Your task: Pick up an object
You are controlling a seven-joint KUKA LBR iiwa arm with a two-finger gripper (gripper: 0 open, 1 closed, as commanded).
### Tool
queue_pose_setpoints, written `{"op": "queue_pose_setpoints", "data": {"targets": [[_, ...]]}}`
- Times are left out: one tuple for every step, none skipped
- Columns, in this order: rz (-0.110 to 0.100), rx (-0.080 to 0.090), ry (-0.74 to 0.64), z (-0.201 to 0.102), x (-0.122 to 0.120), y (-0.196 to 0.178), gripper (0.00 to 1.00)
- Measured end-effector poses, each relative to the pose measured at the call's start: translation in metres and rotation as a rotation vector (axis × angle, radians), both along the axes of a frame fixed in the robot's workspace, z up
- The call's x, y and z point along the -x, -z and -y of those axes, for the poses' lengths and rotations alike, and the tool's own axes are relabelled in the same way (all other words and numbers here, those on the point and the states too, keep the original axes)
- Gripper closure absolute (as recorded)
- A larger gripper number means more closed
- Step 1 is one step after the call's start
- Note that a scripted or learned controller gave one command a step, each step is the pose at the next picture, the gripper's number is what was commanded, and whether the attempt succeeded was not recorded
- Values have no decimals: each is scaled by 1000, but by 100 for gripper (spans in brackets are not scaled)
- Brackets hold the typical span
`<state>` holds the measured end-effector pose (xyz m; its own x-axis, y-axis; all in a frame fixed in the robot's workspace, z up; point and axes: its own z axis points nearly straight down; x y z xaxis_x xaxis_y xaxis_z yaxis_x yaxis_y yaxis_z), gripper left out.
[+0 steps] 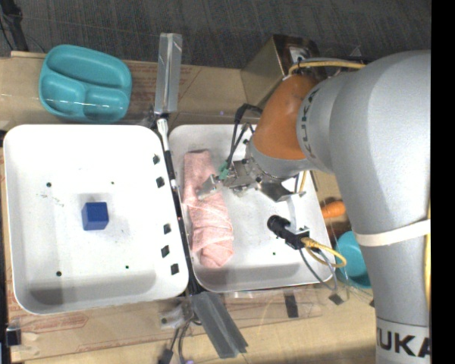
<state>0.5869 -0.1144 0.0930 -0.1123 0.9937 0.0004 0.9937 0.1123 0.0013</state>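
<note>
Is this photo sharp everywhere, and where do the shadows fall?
Camera view: the blue cube and pink cloth look sharp; the big grey arm, nearest the lens, is softer. Lighting is even, with faint shadows along the left bin near wall.

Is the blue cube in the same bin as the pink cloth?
No, the blue cube sits alone in the left bin, while the pink cloth lies in the right bin.
</note>
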Motion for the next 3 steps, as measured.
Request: {"op": "queue_pose_setpoints", "data": {"targets": [[-1,0,-31,6,-67,0,0],[-4,-1,-52,-21,-70,1,0],[1,1,-81,24,-71,-1,0]]}}
